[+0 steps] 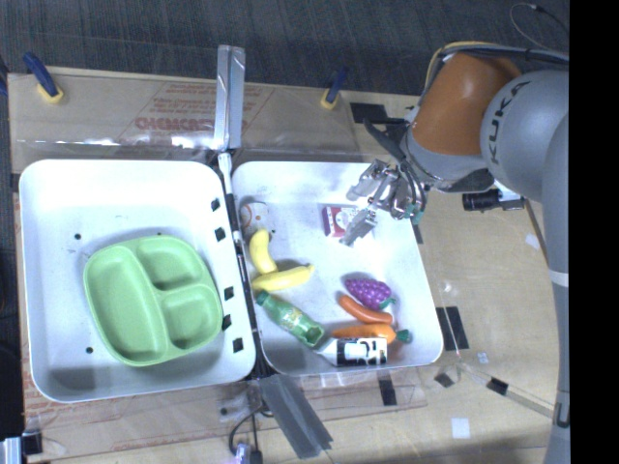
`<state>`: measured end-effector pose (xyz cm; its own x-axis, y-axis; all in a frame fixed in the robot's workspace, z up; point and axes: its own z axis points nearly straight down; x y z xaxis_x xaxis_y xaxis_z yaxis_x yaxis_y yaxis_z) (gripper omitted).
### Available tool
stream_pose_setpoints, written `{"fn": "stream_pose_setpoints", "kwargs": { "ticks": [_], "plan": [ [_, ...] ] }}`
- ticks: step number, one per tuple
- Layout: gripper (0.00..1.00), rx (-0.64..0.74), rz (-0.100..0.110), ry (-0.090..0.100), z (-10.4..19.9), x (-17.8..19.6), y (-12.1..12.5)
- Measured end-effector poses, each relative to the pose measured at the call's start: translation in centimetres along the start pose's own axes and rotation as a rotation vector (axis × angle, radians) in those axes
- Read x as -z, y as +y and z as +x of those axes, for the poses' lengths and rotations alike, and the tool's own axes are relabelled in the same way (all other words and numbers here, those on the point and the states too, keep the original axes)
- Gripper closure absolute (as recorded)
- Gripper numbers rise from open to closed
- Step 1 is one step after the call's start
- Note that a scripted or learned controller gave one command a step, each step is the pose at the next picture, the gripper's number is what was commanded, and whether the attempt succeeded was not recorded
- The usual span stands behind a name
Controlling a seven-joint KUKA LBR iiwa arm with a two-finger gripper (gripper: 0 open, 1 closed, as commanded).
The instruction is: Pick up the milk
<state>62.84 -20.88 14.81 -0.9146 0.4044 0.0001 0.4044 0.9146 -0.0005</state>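
A small black-and-white carton [362,352], which looks like the milk, lies on its side at the front edge of the right bin [290,184]. My gripper [362,222] hangs low over the back of that bin. Its tip is right beside a small red-and-white packet [335,220], far from the carton. Nothing visible is held between the fingers.
The right bin also holds a yellow banana [271,267], a green bottle [290,319], purple grapes [368,291], an orange carrot [366,310] and a small round item [253,214]. A green divided plate [153,298] sits in the left bin [58,191].
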Motion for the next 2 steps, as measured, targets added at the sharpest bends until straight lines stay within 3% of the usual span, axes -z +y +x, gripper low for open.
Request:
{"fn": "stream_pose_setpoints", "kwargs": {
  "ticks": [1,2],
  "plan": [
    [0.00,0.039,-0.001,-0.002,-1.7,-5.5,1.1],
    [0.00,0.344,0.000,-0.005,-1.3,5.8,0.5]
  ]
}}
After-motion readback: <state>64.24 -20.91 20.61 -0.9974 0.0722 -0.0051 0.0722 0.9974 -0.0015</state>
